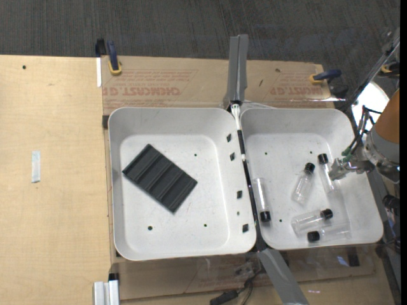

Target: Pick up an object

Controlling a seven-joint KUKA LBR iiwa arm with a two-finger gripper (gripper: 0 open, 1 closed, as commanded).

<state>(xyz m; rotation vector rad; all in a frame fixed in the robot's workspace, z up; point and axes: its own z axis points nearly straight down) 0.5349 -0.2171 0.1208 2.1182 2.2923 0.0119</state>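
Note:
Several clear vials with black caps lie in the right bin [286, 112]. One vial [261, 201] rests along the bin's left wall, another [301, 182] lies mid-bin, and a third [325, 173] lies just right of it. More vials [313, 220] lie near the front wall. A dark grey ribbed slab [159, 178] lies tilted in the left bin [165, 112]. My gripper [344, 166] hangs over the right side of the right bin, close beside the third vial. I see nothing held in it.
The grey arm with its orange band [388, 129] comes in from the right edge above the right bin's rim. A grey divider post [237, 68] stands between the bins at the back. Blue and yellow clamps [112, 59] hold cardboard behind the bins.

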